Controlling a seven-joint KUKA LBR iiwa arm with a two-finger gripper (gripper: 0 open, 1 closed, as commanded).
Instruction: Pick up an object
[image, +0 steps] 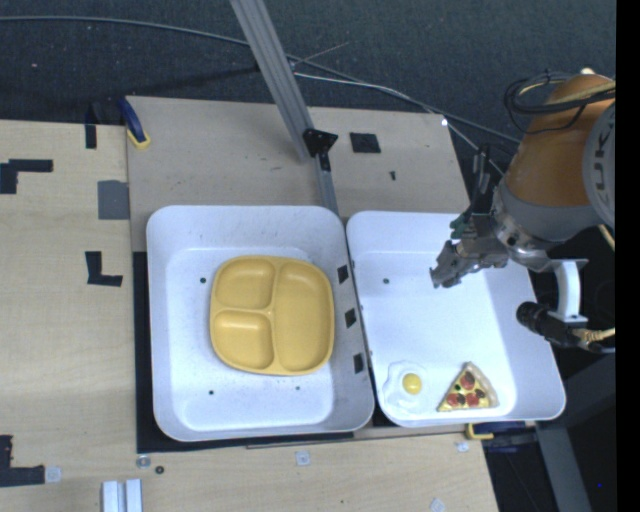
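In the right bin (400, 235), a toy fried egg (407, 384) and a toy pizza slice (468, 390) lie side by side near the front edge. My gripper (447, 274) hangs over the bin's upper right part, well behind both toys, and nothing shows between its fingers. The grey arm with its orange band reaches in from the right.
A yellow divided plate (271, 314) lies in the middle of the left bin (180, 240). A grey pole (280, 75) slants up from between the bins at the back. Cables run across the dark floor behind the bench.
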